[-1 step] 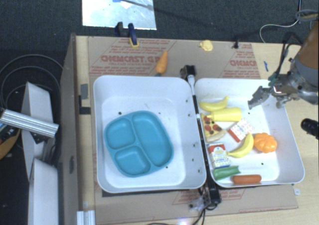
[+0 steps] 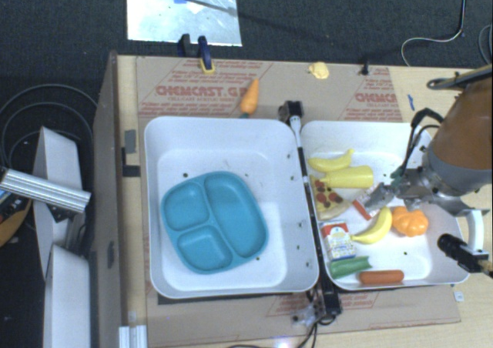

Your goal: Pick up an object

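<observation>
1. The arm reaches in from the right and is positioned over the right bin, which contains the graspable items. This placement suggests the pick is being attempted there.
2. The hand is low among the items, just above a banana and beside an orange pepper-like toy. Whether the hand is released or clenched cannot be determined; nothing is visibly held.
3. Candidate objects lie loose and closely packed in the right bin: a second banana, a yellow cylinder, a pizza slice toy, a small carton, a green vegetable and a red sausage-shaped item. Crowding likely raises the risk of a missed or double grasp.
4. The left bin holds a blue divided tray, probably the drop location.
5. A carrot toy lies on the tabletop behind the bins, outside the working area.
</observation>
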Tool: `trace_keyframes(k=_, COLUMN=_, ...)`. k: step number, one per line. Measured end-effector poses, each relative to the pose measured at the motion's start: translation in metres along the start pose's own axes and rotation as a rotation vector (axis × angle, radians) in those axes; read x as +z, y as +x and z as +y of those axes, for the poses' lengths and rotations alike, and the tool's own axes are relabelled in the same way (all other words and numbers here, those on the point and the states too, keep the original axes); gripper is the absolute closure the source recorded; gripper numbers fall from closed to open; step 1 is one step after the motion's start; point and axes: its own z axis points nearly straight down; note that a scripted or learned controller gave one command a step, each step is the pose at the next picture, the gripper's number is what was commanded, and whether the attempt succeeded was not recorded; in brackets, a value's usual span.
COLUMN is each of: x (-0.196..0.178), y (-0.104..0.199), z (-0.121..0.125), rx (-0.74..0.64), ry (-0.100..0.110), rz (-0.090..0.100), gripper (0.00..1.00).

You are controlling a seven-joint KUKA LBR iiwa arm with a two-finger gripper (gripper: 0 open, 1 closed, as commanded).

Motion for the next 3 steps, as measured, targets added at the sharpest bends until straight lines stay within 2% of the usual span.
trace_keyframes(k=1, x=0.081, y=0.003, z=-0.003, rx=0.0, ry=-0.008, rz=-0.002, gripper=0.0)
trace_keyframes(k=2, x=0.066, y=0.003, z=-0.001, rx=-0.002, ry=-0.013, rz=-0.003, gripper=1.0)
trace_keyframes(k=3, x=-0.03, y=0.087, z=0.062, rx=-0.014, ry=-0.024, rz=-0.002, gripper=1.0)
